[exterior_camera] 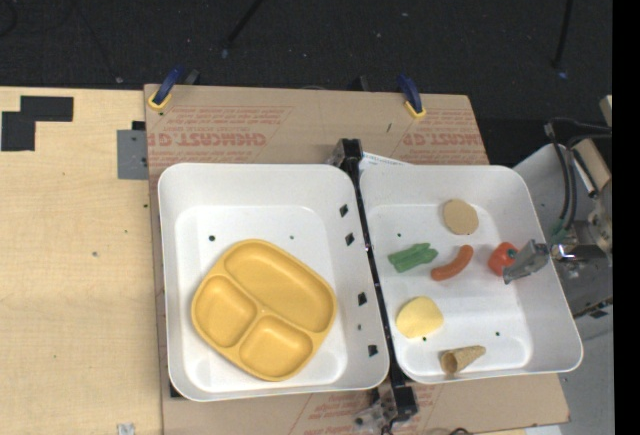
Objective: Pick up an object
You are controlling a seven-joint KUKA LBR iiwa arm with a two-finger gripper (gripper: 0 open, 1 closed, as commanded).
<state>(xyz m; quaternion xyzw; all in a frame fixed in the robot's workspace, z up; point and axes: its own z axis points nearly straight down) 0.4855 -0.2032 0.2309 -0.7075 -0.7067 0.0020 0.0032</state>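
Observation:
The right bin (548, 343) holds several small objects. A tan round disc (460, 217) lies at the back, with a green piece (411, 257) and an orange-red sausage (452, 264) in the middle. A yellow lump (419, 317) and a tan cone (462, 358) sit nearer the front. A small red object (501, 258) rests near the bin's right side. My gripper (526, 263) reaches in from the right, low over the bin and right beside the red object. Whether it touches that object is unclear.
The left bin (190, 203) carries a yellow three-compartment tray (264, 308). A black divider (364, 273) separates the bins. Cardboard (300, 128) lies under both, held by blue-and-yellow clamps (411, 95). Wooden bench (70, 273) extends to the left.

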